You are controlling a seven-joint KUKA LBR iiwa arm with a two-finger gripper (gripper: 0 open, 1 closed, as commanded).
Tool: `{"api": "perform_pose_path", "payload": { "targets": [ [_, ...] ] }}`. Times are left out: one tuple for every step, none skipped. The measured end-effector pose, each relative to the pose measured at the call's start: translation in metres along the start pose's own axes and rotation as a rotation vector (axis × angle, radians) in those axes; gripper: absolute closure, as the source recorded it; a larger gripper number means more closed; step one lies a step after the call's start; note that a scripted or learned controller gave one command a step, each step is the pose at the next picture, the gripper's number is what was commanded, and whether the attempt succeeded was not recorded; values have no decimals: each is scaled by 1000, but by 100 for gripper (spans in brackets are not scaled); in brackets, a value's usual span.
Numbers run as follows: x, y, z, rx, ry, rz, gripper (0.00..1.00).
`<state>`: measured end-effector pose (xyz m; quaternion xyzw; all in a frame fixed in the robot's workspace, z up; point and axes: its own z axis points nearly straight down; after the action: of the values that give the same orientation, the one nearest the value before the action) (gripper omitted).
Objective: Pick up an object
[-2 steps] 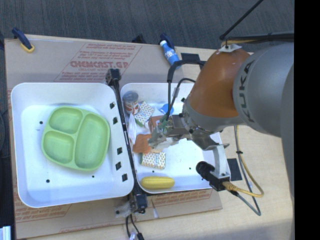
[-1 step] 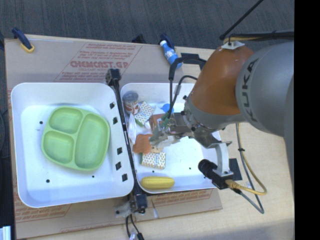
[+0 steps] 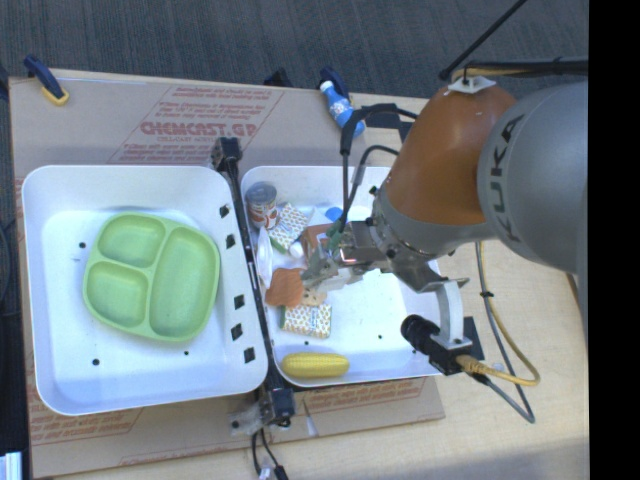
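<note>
My gripper (image 3: 322, 266) is down in the right bin (image 3: 385, 353), near its left-centre, among a cluster of small objects. Under and beside it lie a brown slice-shaped piece (image 3: 285, 287), a yellow-patterned packet (image 3: 308, 319) and a green-and-white patterned packet (image 3: 289, 225). A small can (image 3: 262, 205) stands at the bin's far left corner. A yellow banana-like object (image 3: 316, 366) rests along the bin's near edge. The arm's bulk hides the right part of the bin. Nothing is visibly held.
The left bin (image 3: 60, 368) holds a green divided plate (image 3: 152, 277). A black divider with clamps (image 3: 240, 258) runs between the bins. A blue-capped marker-like object (image 3: 337, 99) lies on the cardboard behind the right bin. Cables hang by the arm at right.
</note>
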<state>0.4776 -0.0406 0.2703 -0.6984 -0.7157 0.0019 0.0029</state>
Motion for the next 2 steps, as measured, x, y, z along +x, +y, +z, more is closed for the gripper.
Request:
{"api": "perform_pose_path", "payload": {
  "targets": [
    [-59,-3,54,-3,-2,18,100],
    [-37,82,-1,-8,-1,19,100]
  ]
}}
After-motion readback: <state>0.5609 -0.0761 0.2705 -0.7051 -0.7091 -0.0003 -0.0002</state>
